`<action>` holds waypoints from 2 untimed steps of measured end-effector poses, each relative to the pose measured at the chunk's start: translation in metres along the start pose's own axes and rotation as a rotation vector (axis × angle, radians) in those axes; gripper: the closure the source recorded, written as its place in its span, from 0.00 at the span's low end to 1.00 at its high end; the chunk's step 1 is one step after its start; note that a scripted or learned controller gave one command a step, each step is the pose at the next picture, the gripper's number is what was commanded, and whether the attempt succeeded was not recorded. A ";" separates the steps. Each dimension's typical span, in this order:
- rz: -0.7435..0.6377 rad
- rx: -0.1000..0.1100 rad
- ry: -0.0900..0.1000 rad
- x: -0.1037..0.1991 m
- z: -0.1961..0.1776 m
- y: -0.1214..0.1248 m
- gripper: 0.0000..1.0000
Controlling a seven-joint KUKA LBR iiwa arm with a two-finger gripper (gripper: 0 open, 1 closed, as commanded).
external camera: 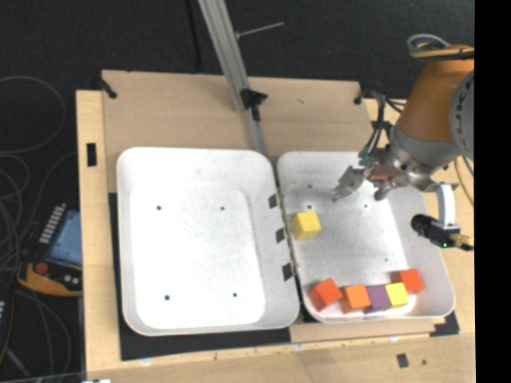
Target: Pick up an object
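Arm: grey with an orange band (435,94), reaching in from the right over the far part of the right bin, well placed to drop onto anything lying there.
Gripper (366,183): hangs above the bin floor with its fingers spread apart and nothing between them (no block close enough to count as held).
Right bin (375,230): shallow and white; it holds every block, so the pick must happen here.
Yellow block (306,224): alone near the bin's left wall, just beside the divide between the bins, left of and nearer than the gripper; its clear sides probably make it the easiest thing to grasp.
Near row: red block (324,293), orange block (355,297), purple block (377,298), a second yellow block (397,295) and a small red-orange block (411,279), packed touching along the near wall (likely awkward, since fingers have little room between neighbours and the wall).
Left bin (200,238): white, no blocks in it.
Pole (227,46): a slanted metal bar rising from behind the bins, apart from the arm.
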State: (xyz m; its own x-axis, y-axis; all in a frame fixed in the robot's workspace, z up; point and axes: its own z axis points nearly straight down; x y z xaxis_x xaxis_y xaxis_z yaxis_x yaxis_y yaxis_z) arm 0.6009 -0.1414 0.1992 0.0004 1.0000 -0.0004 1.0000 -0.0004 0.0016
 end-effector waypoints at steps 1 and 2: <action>-0.006 0.004 0.000 0.058 0.093 0.040 0.00; 0.002 0.000 0.000 0.051 0.101 -0.019 0.00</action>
State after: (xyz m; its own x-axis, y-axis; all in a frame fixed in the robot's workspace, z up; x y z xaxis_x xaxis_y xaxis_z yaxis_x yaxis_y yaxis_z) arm 0.5825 -0.0908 0.0981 0.0026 1.0000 0.0001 1.0000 -0.0026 0.0020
